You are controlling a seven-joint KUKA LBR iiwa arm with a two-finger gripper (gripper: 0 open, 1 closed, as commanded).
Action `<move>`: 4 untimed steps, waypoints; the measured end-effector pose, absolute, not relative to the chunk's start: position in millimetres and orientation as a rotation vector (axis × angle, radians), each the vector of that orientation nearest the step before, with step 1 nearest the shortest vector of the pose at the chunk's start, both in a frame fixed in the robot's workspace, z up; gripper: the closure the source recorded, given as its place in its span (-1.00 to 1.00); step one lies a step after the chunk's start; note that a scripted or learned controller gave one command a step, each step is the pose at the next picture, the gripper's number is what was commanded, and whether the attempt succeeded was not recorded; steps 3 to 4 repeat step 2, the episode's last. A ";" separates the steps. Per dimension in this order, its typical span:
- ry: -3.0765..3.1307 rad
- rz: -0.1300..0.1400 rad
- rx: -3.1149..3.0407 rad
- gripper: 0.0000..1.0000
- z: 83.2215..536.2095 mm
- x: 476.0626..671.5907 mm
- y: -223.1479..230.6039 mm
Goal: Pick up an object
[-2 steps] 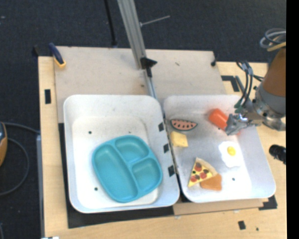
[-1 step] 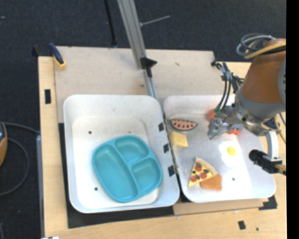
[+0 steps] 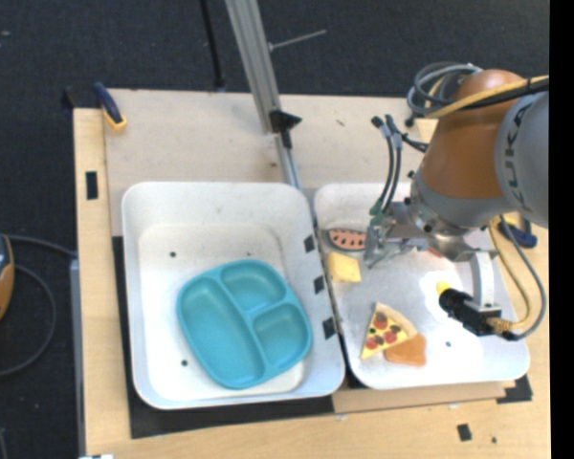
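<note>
We are seeing the end effector [image 3: 371, 250] hovering over the right bin [image 3: 497, 366] beside a yellow block [image 3: 344, 270]; grip state: cannot tell.

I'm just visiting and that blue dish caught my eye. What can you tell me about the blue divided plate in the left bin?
The light blue divided plate looks like smooth plastic, with rounded corners and three compartments: one large and two smaller. It lies flat and right side up on the floor of the left white bin, turned at an angle to the bin's walls and sitting toward its near right corner. The compartments hold nothing I can see. Nothing but the bin touches it.
</note>
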State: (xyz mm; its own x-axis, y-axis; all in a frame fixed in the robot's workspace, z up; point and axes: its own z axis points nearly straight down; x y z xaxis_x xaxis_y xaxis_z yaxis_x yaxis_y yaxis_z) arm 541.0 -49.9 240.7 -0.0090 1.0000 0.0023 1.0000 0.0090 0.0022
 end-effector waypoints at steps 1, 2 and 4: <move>-2.229 -0.003 -2.212 1.00 243.0 530.5 -3.6; -2.230 -0.004 -2.212 1.00 248.6 534.2 42.7; -2.230 -0.004 -2.212 1.00 248.6 534.2 42.7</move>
